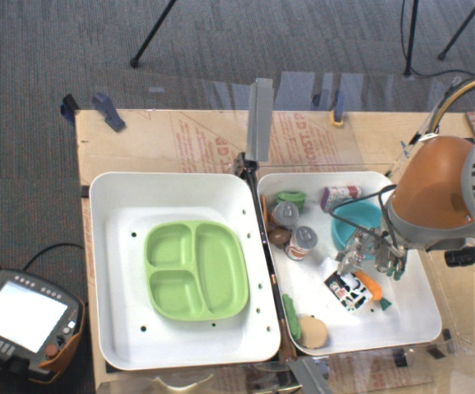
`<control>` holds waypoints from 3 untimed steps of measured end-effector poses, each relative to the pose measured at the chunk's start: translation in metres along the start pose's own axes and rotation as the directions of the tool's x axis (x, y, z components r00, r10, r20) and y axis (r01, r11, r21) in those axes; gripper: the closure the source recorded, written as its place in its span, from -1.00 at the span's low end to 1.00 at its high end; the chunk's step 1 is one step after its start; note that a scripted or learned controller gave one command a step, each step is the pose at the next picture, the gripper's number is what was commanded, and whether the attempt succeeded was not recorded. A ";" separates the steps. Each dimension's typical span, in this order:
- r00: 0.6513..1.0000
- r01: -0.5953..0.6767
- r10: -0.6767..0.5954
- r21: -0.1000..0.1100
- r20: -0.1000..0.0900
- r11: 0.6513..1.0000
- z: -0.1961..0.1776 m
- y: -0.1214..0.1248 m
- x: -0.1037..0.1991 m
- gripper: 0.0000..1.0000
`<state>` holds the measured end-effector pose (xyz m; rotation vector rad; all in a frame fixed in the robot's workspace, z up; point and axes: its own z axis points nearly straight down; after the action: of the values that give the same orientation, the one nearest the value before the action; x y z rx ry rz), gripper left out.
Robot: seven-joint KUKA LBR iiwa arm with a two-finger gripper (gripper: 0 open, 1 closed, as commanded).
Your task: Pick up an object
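Hovering gripper (374,258) above black-and-white packet (345,290) in right bin (422,318)

Left bin (110,220) holds green divided tray (196,269). Right bin (422,318) cluttered: teal bowl (353,220), small cans (303,240), carrot (370,285), black-white packet (348,290). Gripper (372,257) low over packet and carrot.

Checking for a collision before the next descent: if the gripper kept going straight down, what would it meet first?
Likely the black-and-white packet directly beneath the gripper, with the toy carrot beside it; depth is unclear from this slanted view.
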<state>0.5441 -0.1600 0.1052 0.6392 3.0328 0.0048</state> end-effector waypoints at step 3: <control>0.994 -0.101 0.102 0.016 -0.042 0.995 0.018 -0.009 0.024 -1.00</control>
<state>0.5191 -0.1584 0.0866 0.8037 3.0398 0.0007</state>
